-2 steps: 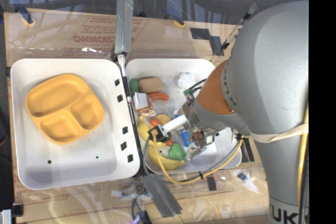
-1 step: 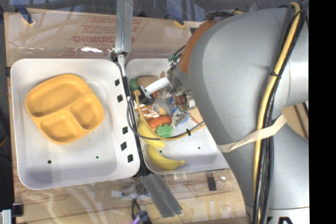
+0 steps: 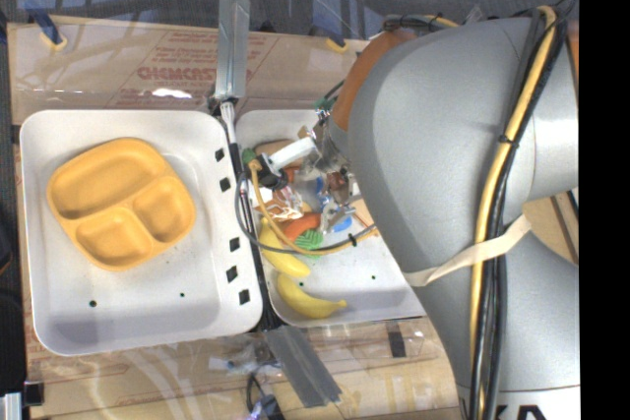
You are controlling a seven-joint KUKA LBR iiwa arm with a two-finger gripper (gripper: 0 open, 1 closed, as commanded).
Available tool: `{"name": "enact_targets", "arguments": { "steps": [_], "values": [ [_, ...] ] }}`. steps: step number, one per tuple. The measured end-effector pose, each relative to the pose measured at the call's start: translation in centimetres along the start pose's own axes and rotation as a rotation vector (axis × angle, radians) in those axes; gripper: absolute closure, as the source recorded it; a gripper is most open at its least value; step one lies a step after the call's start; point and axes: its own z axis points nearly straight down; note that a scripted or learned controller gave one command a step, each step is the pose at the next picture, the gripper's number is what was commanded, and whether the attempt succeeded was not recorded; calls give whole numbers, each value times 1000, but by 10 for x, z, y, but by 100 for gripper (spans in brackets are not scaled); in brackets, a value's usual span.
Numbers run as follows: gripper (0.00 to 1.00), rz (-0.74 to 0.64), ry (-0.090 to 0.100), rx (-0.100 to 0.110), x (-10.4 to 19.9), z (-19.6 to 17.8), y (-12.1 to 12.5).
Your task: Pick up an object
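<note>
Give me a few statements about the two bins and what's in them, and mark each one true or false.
1. A yellow divided plate lies in the left bin. True.
2. A banana lies in the right bin. True.
3. The plate's sections are full of fruit. False: they hold nothing.
4. The arm reaches over the left bin. False: it hangs over the right bin.
5. The banana lies on the plate. False: it lies on the right bin's floor.

Grey arm (image 3: 463, 162) reaches in from right, hand (image 3: 320, 182) lowered
</note>
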Motion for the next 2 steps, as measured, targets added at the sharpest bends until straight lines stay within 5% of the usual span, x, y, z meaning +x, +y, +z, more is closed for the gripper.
{"name": "enact_targets", "arguments": {
  "steps": [1, 2],
  "values": [
    [100, -10, -3, 3, 0, -8, -2],
    [100, -4, 4, 0, 33, -1, 20]
  ]
}}
